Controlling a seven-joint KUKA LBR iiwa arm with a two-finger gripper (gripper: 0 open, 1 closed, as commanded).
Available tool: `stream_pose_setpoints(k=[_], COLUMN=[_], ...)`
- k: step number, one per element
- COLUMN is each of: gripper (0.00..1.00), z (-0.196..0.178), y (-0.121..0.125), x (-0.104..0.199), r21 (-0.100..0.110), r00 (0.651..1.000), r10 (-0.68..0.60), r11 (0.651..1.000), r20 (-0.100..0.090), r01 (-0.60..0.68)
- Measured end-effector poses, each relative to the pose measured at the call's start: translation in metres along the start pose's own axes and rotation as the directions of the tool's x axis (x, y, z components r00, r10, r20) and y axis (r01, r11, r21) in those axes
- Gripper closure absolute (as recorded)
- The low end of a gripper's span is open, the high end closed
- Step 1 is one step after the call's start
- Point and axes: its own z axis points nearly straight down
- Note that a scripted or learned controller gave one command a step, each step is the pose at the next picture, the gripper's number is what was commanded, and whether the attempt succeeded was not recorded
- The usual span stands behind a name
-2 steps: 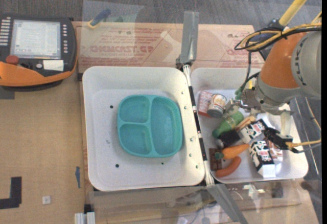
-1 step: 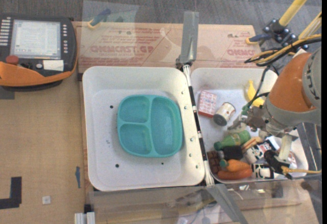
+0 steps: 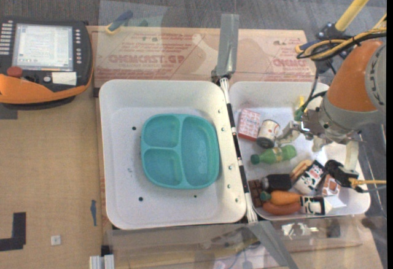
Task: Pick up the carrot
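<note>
Carrot [image 3: 284,198] lying in the lower part of the right bin [image 3: 356,203], lower right of the frame, among a green bottle [image 3: 274,155], a can [image 3: 268,132] and small packets. Jaws [image 3: 293,131] poised above the can, upper middle of that bin; apart or together, cannot tell. Teal plate [image 3: 180,151] in left bin [image 3: 116,139].

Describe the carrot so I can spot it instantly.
Look in the right-hand bin, along its near edge. The carrot lies on its side there among small packets, below the green bottle. It is the one plain orange, tapered piece.
</note>
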Motion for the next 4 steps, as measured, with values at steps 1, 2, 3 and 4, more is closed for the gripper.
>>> stream_pose_setpoints(k=[1, 2, 3, 4], gripper=[0.0, 0.0, 0.0, 1.0], z=[-0.004, 0.021, 0.021, 0.01], y=[-0.045, -0.079, -0.084, -0.083], x=[-0.029, 0.024, 0.028, 0.029], r21=[-0.008, -0.007, -0.009, -0.014], r00=[0.975, 1.0, 0.971, 0.971], r10=[-0.221, -0.02, -0.241, -0.239], r11=[0.975, 1.0, 0.971, 0.971], r20=[0.001, 0.001, 0.004, 0.004], r01=[0.221, 0.021, 0.241, 0.239])
